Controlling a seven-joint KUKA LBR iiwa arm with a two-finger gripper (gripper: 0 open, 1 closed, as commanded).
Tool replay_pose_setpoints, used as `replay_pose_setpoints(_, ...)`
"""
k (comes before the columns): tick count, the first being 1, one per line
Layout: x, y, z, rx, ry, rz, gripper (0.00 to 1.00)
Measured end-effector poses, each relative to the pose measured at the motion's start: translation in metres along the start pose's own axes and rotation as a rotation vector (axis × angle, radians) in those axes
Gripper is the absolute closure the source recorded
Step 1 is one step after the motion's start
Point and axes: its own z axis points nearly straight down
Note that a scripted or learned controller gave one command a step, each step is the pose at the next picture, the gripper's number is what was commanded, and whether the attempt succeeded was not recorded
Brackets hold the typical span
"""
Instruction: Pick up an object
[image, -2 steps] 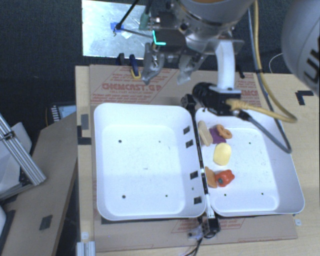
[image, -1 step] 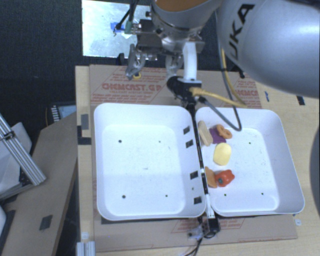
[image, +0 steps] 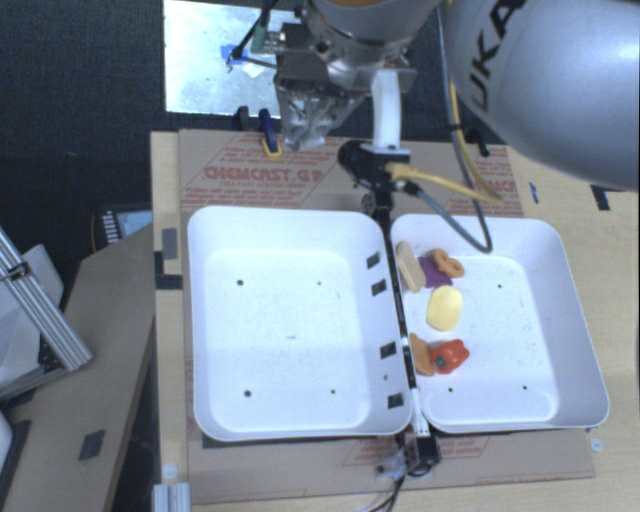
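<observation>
Hovering above bench's 12 o'clock edge: gripper (image: 303, 128), fingers near together, holding nothing. Clustered at right bin's (image: 560, 330) 9 o'clock side: toy foods. Yellow piece (image: 445, 308) judged light, stiff, smooth; best grasped across narrow width.

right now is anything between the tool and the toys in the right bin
Nothing visible blocks the way. The tool hangs high beyond the bins' far edge, and the toy pieces lie uncovered along the right bin's left side, close to the divider. Only that wall crowds them.
</observation>
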Motion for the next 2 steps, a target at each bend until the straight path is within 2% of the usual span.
replay_pose_setpoints(1,-0.076,-0.037,-0.073,-0.005,0.0,0.006,1.0)
replay_pose_setpoints(2,0.005,-0.065,-0.038,0.004,0.001,-0.01,1.0)
